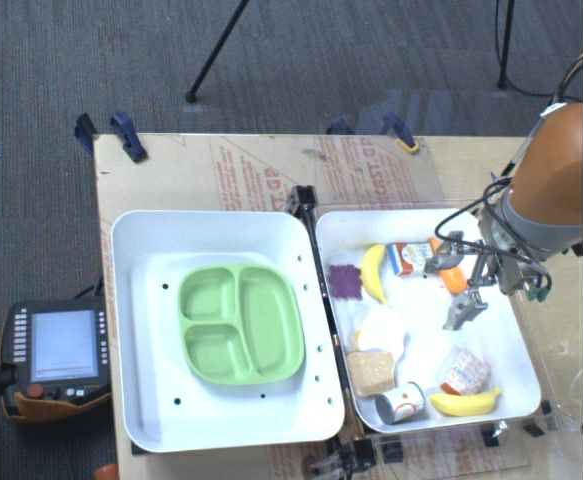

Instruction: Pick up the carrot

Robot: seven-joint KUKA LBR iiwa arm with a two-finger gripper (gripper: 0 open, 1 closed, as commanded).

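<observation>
Nearest in the right bin [531,368] lay a yellow banana [464,402], a small can [402,403] and a slice of bread [370,372]; farther back my gripper [463,286] hung over that bin with the orange carrot [450,271] between its fingers; a second banana [373,272] lay behind; the green plate [241,324] sat in the left bin [136,348].

The carrot [453,275] is showing as a small, bright orange piece in the right bin [343,230], toward its far right side. It is sitting just right of a small red and white carton [408,259], and grey gripper parts are crossing in front of it and covering part of it.
</observation>
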